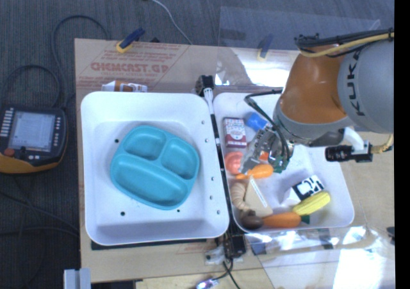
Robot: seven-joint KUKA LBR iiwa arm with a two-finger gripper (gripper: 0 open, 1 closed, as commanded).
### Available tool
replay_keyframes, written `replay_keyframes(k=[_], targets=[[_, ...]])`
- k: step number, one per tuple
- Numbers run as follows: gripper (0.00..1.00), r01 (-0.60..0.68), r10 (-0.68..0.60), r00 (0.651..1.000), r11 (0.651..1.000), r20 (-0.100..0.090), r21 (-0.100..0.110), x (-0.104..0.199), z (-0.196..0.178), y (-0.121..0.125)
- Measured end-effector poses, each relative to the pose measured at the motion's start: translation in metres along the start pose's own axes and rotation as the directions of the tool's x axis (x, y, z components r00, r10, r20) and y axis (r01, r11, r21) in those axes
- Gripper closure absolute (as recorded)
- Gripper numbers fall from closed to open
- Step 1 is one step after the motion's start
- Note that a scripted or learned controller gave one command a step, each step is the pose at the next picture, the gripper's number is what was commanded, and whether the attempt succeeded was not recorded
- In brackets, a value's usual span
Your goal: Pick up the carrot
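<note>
We start with the pale wooden desk (102, 70), then the wide white left bin (96, 115) holding a turquoise divided plastic plate (155, 165), likely a drop spot. Right of that plate, the white right bin (343, 207) crowds the toy food together. Over it hangs the grey arm with its orange band (314, 92), wrist bent down to reach the pile. Its gripper (266, 153) sits low among the items. A small orange carrot (259, 172) lies just under the tips, touching or nearly; whether the fingers are clenched or released, we cannot tell. A second orange piece (280, 220) lies farther from the plate, beside a yellow corn cob (312, 203).
</note>
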State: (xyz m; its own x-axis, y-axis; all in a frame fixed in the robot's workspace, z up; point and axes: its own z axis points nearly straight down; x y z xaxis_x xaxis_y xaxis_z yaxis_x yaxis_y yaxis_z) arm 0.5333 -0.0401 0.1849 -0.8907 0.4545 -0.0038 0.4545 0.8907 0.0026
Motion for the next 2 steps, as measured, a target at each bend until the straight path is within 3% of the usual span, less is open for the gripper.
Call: replay_keyframes(k=[1,2], targets=[[1.0,-0.124,0.124,0.992,0.992,-0.005,0.003,0.059,0.002,0.038],[1.0,-0.063,0.063,0.998,0.998,-0.002,0.005,0.051,-0.009,-0.007]])
